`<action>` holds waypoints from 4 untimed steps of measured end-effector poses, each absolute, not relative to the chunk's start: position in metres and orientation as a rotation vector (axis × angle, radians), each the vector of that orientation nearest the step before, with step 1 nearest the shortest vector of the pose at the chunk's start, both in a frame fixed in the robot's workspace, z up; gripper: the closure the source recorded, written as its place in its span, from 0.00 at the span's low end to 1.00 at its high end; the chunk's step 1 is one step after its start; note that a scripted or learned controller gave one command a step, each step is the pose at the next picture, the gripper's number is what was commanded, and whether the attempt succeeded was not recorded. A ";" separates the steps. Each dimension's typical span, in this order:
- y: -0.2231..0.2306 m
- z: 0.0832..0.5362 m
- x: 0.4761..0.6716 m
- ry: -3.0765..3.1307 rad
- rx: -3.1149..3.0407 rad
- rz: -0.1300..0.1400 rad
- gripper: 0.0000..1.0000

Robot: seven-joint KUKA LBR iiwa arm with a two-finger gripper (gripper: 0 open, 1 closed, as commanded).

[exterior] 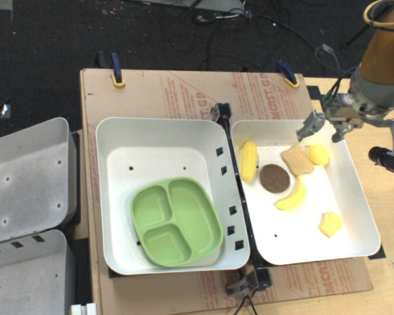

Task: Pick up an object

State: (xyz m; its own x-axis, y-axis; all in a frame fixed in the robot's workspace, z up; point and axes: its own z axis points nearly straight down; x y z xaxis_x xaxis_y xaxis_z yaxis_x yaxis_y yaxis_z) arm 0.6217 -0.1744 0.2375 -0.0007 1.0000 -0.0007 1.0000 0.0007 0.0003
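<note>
Objects for picking: six toy food pieces lay in the right bin [364, 225], none of them lifted.
Corn cob [248, 161]: lay lengthwise near the bin's left wall, yellow, its tip toward the far rim.
Brown disc [274, 178]: a round, dark cookie-like piece just right of the corn cob, flat on the floor.
Tan slice [297, 159]: a bread-coloured wedge touching the brown disc's upper right edge.
Lemon [319, 155]: a small yellow rounded piece just beside the tan slice on its right, closest of all to the gripper.
Banana [291, 197]: curved, yellow, directly below the brown disc and touching or nearly touching it.
Yellow chunk [330, 224]: a lumpy piece alone toward the near right corner, well apart from the rest.
Gripper [324, 127]: hung over the far right rim of the right bin, above the lemon and the tan slice; its two fingers stood spread apart with nothing between them.
Arm [381, 58]: grey with an orange band, reached in from the right edge.
Left bin [111, 149]: held a green divided plate [176, 222] with three compartments, lying toward the near side.
Bench [164, 90]: a brown board under both bins, clamped at its far edge.
</note>
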 end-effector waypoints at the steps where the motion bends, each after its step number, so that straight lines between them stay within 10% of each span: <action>1: -0.178 0.186 0.612 2.222 2.226 -0.005 0.00; 3: -0.173 0.093 0.603 2.218 2.222 0.002 0.00; 4: -0.172 0.107 0.606 2.215 2.216 0.010 1.00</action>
State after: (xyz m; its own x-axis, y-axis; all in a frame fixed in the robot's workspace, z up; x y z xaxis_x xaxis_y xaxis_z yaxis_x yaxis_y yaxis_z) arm 0.6056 -0.1725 0.1070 0.0003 1.0000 -0.0013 0.9999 -0.0003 0.0105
